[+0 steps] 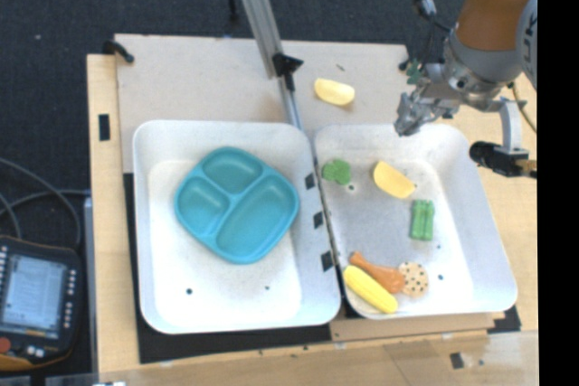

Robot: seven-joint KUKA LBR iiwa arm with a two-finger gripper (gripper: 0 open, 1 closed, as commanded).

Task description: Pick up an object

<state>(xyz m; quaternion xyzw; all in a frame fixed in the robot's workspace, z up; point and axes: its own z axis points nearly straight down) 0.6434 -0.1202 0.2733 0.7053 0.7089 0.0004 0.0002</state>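
Observation:
My gripper (409,120) hangs over the back edge of the right bin (470,221), above and right of a yellow wedge (393,180). Nothing shows between its fingers. In the same bin lie a small green round piece (336,172), a green block (422,220), an orange carrot-like piece (377,272), a yellow corn-like piece (369,289) and a speckled cookie (413,278). A yellow lump (334,91) rests on the bench behind the bins.
The left bin (163,285) holds a blue divided plate (237,203). A slanted metal pole (258,9) rises from between the bins at the back. A black device (32,289) sits off the bench at the left.

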